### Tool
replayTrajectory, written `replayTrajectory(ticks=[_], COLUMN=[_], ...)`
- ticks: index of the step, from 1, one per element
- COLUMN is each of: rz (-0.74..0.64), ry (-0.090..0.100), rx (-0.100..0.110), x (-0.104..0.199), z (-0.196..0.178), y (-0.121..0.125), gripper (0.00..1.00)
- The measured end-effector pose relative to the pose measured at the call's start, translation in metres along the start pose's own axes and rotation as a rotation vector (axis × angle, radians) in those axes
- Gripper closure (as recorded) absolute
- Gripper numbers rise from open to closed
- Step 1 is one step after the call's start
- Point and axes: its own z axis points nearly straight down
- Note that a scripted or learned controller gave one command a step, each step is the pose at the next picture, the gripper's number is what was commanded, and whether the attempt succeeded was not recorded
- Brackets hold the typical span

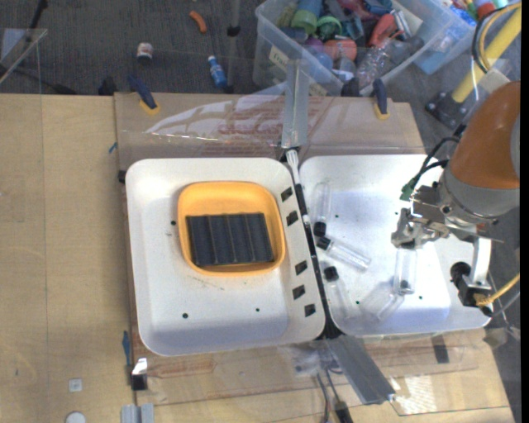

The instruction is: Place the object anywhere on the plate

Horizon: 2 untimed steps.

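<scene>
A clear plastic tub (347, 37) of mixed coloured items sits beyond the bench; a small bottle (216, 72) and an orange-handled tool (197, 18) lie on the floor nearby.

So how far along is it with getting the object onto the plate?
Early stage. The orange plate in the left bin carries a dark ribbed block, so something already lies there. The gripper is low in the right bin, among several clear plastic tubes; whether it grips one cannot be told. Lifting one, carrying it across the divider and setting it on the plate remain.
</scene>
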Motion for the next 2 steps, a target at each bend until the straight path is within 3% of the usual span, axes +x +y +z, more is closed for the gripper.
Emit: replayTrajectory(ticks=[1,2], rz=[-0.185,-0.220], ry=[-0.002,-0.001], rx=[-0.001,-0.001], x=[0.030,0.064], z=[0.013,0.013], y=[0.049,0.082], gripper=[1.00,1.00])
